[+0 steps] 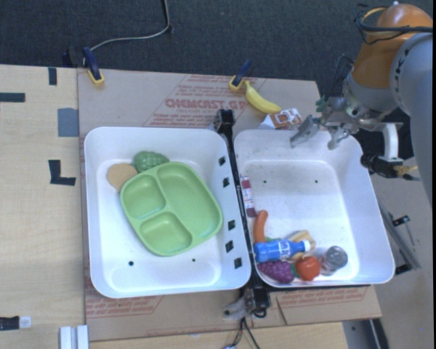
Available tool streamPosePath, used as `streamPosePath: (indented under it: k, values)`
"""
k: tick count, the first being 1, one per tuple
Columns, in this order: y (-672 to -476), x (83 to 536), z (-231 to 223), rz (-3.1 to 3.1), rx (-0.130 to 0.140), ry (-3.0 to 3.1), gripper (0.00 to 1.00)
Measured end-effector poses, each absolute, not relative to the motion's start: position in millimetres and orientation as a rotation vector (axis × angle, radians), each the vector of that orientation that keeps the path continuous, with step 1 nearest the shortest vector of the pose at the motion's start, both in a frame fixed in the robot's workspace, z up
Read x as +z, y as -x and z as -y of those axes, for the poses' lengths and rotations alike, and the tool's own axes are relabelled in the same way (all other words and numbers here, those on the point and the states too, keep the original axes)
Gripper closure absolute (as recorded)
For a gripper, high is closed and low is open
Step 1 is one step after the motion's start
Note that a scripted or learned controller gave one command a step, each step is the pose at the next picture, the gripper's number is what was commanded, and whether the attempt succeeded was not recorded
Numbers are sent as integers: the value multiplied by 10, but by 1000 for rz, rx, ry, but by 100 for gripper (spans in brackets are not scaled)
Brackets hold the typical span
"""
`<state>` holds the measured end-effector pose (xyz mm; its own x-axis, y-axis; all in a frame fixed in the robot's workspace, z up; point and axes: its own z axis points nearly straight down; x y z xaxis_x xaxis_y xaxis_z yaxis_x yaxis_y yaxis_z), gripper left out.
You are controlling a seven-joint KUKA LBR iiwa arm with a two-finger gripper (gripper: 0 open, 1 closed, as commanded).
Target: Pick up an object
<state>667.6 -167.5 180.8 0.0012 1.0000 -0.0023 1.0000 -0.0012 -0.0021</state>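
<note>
My gripper (317,135) hangs over the far rim of the right bin (363,195), fingers spread apart with nothing between them. Near that bin's front edge lies a pile of small objects: a blue bottle (280,250), an orange carrot (259,225), purple grapes (277,271), a red tomato (308,268), a silver can (335,257) and a pale yellow piece (301,236). All of them sit well in front of the gripper, apart from it.
The left bin (102,260) holds a green divided tray (171,206), a green leafy toy (150,160) and a tan round piece (120,174). A yellow banana (261,100) and a small packet (286,118) lie on the cardboard behind the right bin.
</note>
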Motion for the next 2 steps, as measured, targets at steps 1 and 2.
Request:
streamPosePath:
  k: [1,2]
  values:
    - [-6682,1906,1662,-2222,-4,-2220,100]
    - [-6688,2229,919,-2225,2,-2218,100]
